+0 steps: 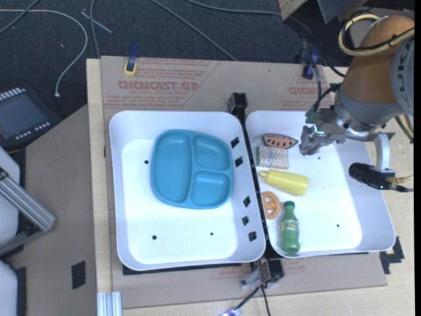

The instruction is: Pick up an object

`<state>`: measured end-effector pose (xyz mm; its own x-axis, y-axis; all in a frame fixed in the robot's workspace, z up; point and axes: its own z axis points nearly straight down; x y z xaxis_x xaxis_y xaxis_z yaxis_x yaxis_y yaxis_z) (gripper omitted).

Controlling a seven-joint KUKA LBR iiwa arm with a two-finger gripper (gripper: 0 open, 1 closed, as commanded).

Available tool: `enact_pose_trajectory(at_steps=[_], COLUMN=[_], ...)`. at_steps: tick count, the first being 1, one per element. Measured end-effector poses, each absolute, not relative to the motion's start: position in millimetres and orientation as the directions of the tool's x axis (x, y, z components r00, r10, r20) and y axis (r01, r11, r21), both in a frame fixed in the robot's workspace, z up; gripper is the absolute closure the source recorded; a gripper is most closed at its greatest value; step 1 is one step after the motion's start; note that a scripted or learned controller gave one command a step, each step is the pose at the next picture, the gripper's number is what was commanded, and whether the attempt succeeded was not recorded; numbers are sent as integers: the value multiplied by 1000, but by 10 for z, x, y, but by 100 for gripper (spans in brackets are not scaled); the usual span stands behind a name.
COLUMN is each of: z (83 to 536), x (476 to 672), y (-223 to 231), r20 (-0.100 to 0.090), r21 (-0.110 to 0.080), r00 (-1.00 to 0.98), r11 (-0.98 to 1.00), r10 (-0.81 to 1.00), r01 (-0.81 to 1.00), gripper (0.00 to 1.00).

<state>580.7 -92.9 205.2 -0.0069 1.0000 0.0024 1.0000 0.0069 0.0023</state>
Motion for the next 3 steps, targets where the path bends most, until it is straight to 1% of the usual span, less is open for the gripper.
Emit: enact_pose_trajectory(at_steps=[1,2,3], z=[1997,2065,2035], x=[5716,5739,5581], y=[-428,92,618], r20=[3,3,3], r21=[-3,1,-4], r00=[-6,-7,-6], r11=[6,7,6], r10=[1000,1000,1000], r01=[1000,1000,1000], gripper=[100,100,100])
